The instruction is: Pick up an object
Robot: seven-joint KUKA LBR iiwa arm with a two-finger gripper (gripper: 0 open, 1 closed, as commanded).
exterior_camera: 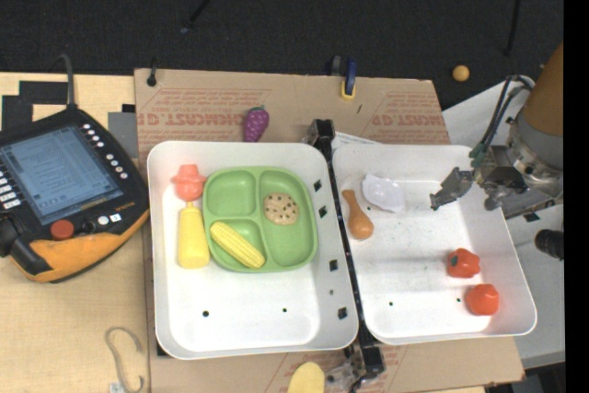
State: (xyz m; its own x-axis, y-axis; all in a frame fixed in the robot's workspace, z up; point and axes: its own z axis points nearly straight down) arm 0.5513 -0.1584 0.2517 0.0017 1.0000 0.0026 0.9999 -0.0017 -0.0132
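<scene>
Red pepper (463, 263) lies in the right bin (433, 327); gripper (451, 191) (fingers spread, holding nothing) hovers above.

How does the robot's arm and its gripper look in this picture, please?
The arm is grey metal with an orange band above the wrist. Dark cables loop beside it down toward the wrist. The gripper is dark grey, with angular mechanical parts and thin fingers.

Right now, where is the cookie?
The cookie lies in the upper right compartment of the green plate in the left bin, just right of the corn.
</scene>
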